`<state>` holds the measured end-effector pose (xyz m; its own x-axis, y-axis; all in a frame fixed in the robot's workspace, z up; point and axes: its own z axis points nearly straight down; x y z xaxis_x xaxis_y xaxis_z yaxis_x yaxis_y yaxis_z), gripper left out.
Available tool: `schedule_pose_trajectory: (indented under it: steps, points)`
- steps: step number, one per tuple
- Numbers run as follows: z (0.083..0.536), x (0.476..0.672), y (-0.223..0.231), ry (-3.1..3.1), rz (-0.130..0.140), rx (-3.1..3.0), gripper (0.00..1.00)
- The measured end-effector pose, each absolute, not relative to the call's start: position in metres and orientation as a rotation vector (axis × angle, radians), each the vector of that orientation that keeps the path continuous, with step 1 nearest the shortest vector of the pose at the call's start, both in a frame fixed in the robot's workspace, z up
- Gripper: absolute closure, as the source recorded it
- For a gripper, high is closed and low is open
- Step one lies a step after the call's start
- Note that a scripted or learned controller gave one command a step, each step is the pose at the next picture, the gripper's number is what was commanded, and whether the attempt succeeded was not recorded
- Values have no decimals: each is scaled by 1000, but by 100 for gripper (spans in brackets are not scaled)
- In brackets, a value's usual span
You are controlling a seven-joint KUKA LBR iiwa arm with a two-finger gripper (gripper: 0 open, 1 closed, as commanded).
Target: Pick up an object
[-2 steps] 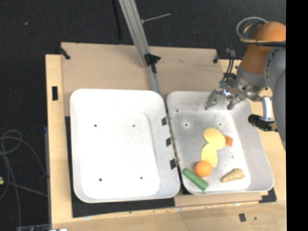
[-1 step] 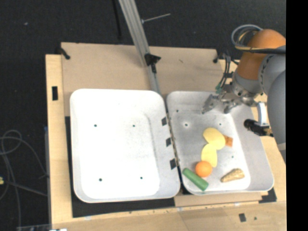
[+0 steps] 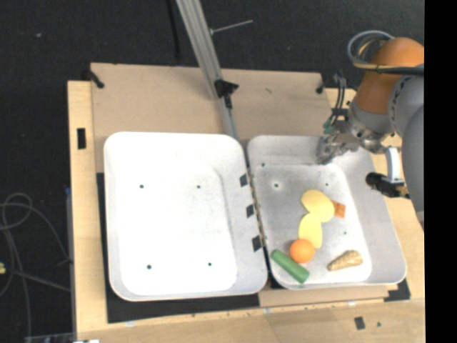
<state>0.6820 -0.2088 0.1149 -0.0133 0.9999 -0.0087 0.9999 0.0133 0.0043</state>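
Note:
The right bin point(image 3: 285, 159) holds several small objects near its front half. Two yellow rounded pieces lie there, one point(image 3: 318, 204) above the other point(image 3: 310, 229). A small orange block point(image 3: 340, 209) sits beside the upper yellow piece. An orange ball point(image 3: 302, 251), a green cylinder point(image 3: 289, 266) and a tan wedge point(image 3: 345, 261) lie near the front rim. My gripper point(image 3: 329, 151) hangs over the bin's back right corner, well behind the objects, with nothing visibly between its fingers.
The left bin point(image 3: 175, 213) lies beside the right one, joined by black clips point(image 3: 251, 209). A grey metal pole point(image 3: 203, 48) slants across the back of the bench. The arm with its orange band point(image 3: 378, 95) comes in from the right.

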Motion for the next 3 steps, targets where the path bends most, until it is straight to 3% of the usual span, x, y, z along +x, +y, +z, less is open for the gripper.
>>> schedule_pose_trajectory:
  steps: [1, 3]
  points:
    - [181, 685, -210, 2227, 8, 2203, 100]
    - [298, 688, -209, 2227, 6, 2205, 100]
